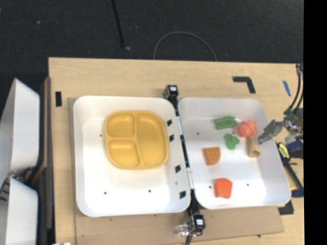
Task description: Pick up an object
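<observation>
Camera view: tan bench [127, 78] (dark floor [76, 19] behind) bearing two white bins [92, 188].

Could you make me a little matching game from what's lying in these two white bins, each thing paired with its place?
Things:
1. yellow plastic divided plate
2. red plastic block
3. long green plastic piece
4. orange plastic wedge

Places:
A. right bin, nearest its bottom edge
B. left bin
C. right bin, middle
D. right bin, towards its top edge

Pairs: 1-B, 2-A, 3-D, 4-C
</observation>
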Controlling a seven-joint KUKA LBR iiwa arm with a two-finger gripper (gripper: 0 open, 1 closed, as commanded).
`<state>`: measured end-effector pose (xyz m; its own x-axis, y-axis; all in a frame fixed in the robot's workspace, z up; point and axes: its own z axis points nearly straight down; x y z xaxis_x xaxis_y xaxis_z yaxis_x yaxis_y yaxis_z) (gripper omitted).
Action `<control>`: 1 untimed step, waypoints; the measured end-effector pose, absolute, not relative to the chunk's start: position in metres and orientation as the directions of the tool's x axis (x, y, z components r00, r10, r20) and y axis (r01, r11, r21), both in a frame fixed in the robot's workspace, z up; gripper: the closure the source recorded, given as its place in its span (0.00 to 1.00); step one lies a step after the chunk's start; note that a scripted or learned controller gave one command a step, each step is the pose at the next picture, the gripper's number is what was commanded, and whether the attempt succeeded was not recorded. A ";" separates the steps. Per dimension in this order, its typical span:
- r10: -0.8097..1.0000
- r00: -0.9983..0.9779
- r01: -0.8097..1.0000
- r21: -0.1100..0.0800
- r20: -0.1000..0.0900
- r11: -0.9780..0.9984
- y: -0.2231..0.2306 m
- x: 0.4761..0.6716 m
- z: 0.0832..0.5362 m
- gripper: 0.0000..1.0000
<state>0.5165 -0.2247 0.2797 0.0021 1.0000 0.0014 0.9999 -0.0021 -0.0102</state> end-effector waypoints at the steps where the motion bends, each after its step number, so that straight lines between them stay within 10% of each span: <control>1: 1.000 -0.002 1.000 0.001 -0.002 0.002 -0.224 0.519 0.286 0.00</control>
